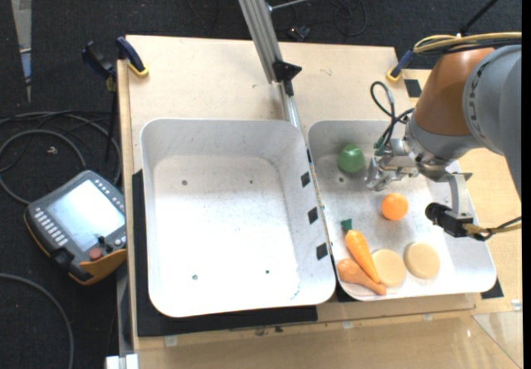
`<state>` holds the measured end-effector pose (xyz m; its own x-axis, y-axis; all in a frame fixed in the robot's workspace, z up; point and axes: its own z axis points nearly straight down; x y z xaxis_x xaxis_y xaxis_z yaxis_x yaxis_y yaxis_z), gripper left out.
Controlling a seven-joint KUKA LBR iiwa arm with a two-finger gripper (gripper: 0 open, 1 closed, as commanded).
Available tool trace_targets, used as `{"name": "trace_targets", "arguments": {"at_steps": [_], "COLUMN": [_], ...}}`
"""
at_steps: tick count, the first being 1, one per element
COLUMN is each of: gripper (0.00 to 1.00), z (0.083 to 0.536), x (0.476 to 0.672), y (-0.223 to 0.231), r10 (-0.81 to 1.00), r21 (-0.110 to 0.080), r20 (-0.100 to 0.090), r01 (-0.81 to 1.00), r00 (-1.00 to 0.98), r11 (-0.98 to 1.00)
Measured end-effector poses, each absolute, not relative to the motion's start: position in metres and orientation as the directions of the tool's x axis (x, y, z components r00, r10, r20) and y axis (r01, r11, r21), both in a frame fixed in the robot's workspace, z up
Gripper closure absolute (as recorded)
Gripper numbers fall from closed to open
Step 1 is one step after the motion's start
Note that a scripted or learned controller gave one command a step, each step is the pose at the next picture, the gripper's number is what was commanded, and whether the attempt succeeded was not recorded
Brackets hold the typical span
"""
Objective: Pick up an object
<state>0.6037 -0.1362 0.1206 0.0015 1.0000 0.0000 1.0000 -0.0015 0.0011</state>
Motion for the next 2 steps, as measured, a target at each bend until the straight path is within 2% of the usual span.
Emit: {"name": "trace_targets", "arguments": {"at_steps": [2], "gripper": [1.0], "z": [0.214], "x": [0.604], "y": [-0.136], "r10": [1.0], "r21": [0.006], "r20": [-0.002], "r01": [1.0], "r00": [-0.002], "r11": [0.002]}}
